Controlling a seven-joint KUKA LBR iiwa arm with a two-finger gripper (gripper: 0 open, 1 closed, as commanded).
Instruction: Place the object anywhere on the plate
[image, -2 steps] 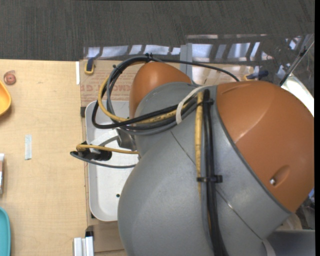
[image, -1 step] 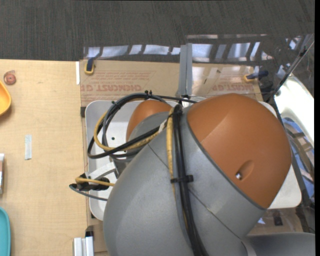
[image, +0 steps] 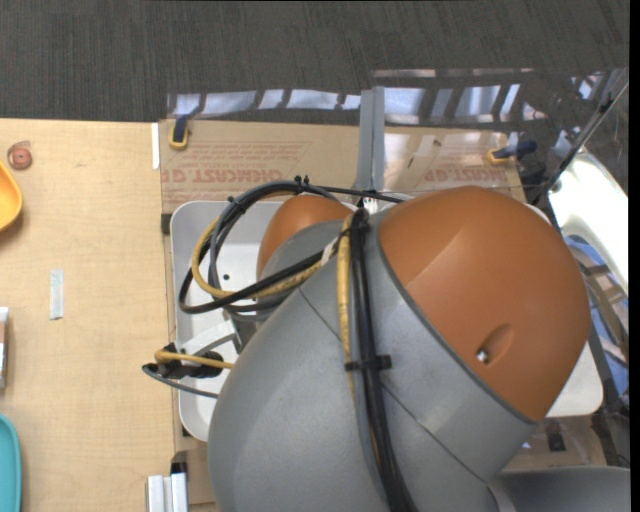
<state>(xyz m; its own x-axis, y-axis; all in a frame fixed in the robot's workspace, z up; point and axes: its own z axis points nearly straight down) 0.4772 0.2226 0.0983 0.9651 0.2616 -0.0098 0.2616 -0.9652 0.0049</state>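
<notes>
The grey arm with its orange band (image: 470, 300) reaches over both bins and covers most of them. A strip of the left white bin (image: 190, 260) shows at the arm's left side, crossed by looping black and yellow cables (image: 215, 270). The gripper, the plate and the object are hidden beneath the arm.
A wooden bench top (image: 90, 280) lies left of the bins, with an orange item (image: 6, 200) at its left edge, a teal item (image: 8, 465) at the lower left and a small grey strip (image: 56, 294). Cardboard (image: 260, 165) lines the back behind the bins.
</notes>
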